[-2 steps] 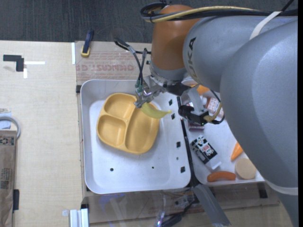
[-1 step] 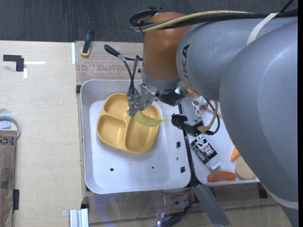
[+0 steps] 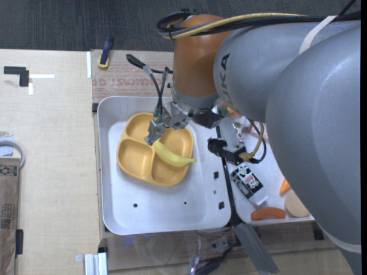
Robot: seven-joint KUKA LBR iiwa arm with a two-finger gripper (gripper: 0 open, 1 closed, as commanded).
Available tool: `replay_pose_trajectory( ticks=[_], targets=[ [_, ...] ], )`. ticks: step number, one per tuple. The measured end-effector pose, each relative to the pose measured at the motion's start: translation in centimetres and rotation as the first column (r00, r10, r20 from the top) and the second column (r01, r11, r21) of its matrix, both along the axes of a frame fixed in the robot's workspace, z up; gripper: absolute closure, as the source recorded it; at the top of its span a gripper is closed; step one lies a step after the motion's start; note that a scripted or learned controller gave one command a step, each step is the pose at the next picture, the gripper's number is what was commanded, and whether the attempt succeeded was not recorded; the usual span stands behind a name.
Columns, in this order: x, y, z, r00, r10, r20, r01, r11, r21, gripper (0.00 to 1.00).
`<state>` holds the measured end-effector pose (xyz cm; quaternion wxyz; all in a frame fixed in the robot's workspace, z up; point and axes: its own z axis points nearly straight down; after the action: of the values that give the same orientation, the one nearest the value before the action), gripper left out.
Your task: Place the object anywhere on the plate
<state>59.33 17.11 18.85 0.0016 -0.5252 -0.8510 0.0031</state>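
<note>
A yellow divided plate lies in the left white bin, toward its upper left. A yellow banana rests across the plate's right compartments, slanting from the centre divider down to the right rim. My gripper hangs over the plate's middle, its tip right at the banana's upper-left end. The grey arm with its orange band comes in from the right and covers the bin's upper right part.
The right bin holds a small black-and-white box, an orange sausage-shaped piece and a beige round item. A blue and yellow clamp sits beyond the bins. Wooden bench lies to the left.
</note>
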Motion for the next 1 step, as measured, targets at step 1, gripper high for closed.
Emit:
replay_pose_trajectory(
  ticks=[1],
  targets=[
    [0.07,-0.09,0.56,1.0,0.001,-0.004,-0.001,1.0,-0.003,1.0]
  ],
)
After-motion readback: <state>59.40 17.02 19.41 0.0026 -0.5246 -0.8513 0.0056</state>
